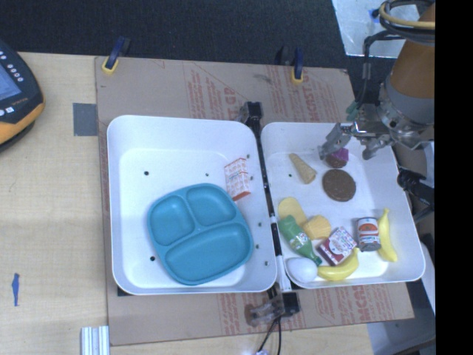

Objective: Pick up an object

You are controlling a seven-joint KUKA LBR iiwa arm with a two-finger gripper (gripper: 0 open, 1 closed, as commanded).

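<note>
Gripper (352, 143) spread open over a small purple object (338, 155); brown disc (339, 186) just beside, beige cone (302, 168) pointing up-left

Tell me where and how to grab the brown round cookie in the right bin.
The brown cookie lies flat on the floor of the right bin, with bare floor around it. Probably best to come straight down from above and pinch across its width at the rim; its flat, thin shape offers no side face. The hand is just above it in the camera view.

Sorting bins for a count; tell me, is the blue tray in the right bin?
No, the blue tray lies in the left bin.
</note>
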